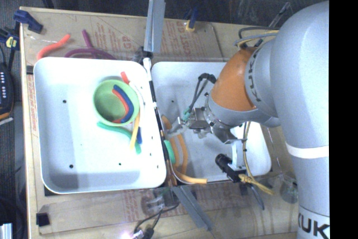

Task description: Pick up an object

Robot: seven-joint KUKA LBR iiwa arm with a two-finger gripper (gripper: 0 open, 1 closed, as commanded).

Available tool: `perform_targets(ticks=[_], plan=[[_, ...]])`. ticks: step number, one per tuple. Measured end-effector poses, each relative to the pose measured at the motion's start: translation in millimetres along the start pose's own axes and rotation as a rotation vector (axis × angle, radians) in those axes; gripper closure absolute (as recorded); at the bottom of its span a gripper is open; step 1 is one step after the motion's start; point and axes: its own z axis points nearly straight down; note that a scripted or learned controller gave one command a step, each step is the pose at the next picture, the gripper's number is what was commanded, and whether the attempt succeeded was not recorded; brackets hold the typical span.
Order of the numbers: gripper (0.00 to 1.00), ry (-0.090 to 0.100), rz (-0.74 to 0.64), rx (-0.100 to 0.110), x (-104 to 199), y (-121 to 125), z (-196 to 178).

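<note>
My gripper (180, 123) hangs low over the left part of the right bin (173, 78), close to the wall between the two bins. Just below it lie an orange-tan curved piece (180, 149) and a small teal piece (169, 155) against that wall. A yellow curved piece (193, 179) rests along the bin's front edge. The wrist and orange band (235, 84) hide much of the right bin's floor. In the left bin (67, 137) a green bowl (109, 101) holds a blue and a red curved piece, with a yellow stick (135, 136) and a green strip beside it.
The large grey arm (305, 81) covers the right side of the bench. Cables and a black fitting (225, 164) hang under the wrist. Orange and purple pieces (67, 45) lie on the bench behind the left bin. A grey bar (154, 22) stands at the back between the bins.
</note>
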Motion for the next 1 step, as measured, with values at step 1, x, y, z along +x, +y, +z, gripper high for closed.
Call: perform_targets(ticks=[1], plan=[[0.0,0.002,-0.029,0.0,-9.4,23.7,-4.9]])
